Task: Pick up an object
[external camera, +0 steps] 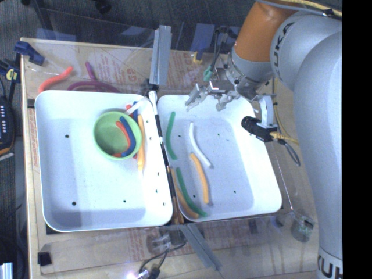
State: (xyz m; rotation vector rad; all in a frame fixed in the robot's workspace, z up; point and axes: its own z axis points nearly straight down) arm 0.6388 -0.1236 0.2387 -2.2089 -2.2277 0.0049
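White strip (199, 146) on right bin (256, 179) floor, fingers (196, 96) spread open above, holding nothing

arm (314, 51) | "KUKA" partly readable on grey casing just below the orange band, at 1 o'clock | "KU" on the arm's lower casing, at 5 o'clock, cut off by the frame's bottom edge

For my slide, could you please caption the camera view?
Pincer hovers open above the right bin of strips; green bowl in the left bin.

Wooden bench (87, 57) bears perhaps a hose (93, 86).
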